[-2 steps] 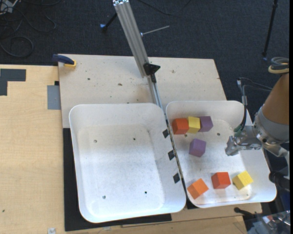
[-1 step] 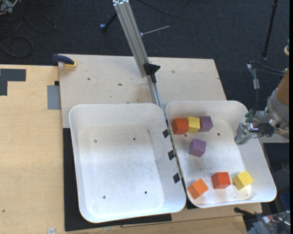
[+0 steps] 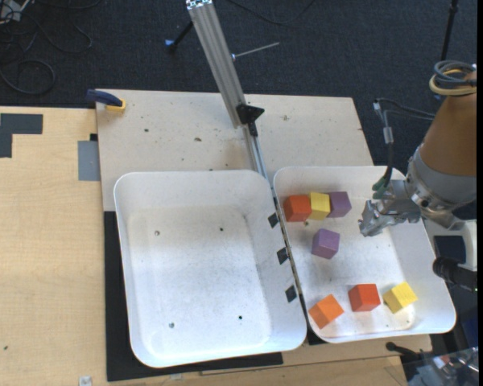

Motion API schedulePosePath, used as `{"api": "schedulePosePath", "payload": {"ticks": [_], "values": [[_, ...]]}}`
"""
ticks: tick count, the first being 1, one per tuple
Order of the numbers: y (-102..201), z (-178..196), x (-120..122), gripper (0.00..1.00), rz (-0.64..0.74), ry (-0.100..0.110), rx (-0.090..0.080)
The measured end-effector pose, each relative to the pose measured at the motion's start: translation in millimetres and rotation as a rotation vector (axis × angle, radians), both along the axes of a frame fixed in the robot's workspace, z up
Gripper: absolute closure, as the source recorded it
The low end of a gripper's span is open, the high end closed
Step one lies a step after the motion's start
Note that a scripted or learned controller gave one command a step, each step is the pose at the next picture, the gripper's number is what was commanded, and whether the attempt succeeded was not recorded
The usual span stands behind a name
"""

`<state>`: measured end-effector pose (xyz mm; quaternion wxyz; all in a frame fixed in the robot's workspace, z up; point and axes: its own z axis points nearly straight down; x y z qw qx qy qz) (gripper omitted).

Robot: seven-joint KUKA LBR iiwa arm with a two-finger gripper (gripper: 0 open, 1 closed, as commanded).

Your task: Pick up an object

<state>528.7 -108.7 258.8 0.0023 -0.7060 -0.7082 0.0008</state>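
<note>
Blocks are what I'm after, and all of them sit in the right bin (image 3: 435,312). In the camera view, the gripper (image 3: 373,219) hangs over that bin's 3 o'clock side, low and close to the floor, with nothing between its fingers that I can make out. Whether they are spread or pressed together I cannot tell; they blur into a grey clump.

Nearest to it are the purple block at the top row (image 3: 339,204) at its 9 o'clock, and the lone purple block (image 3: 325,243) toward 8 o'clock. I judge the lone one the better target: it stands apart from its neighbours, so fingers can drop on either side without nudging anything. The top row is awkward, since the red block (image 3: 297,207), yellow block (image 3: 319,204) and purple one touch in a line. I'd centre over the lone block, square the fingers to its faces, descend fully, then close.

Counting: two purple, two yellow (the second (image 3: 400,297) at the bin's 5 o'clock), two red (the second (image 3: 364,297) just beside it), one orange block (image 3: 327,310) at 6 o'clock. Seven in all. Two bins; the left bin (image 3: 145,199) shows only dark specks.
</note>
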Motion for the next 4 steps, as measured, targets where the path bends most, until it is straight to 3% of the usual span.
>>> {"api": "schedulePosePath", "payload": {"ticks": [3,4], "values": [[155,-27,46,1.00,0.001,-0.001,-0.001],[202,-18,65,1.00,0.000,-0.004,-0.002]]}}
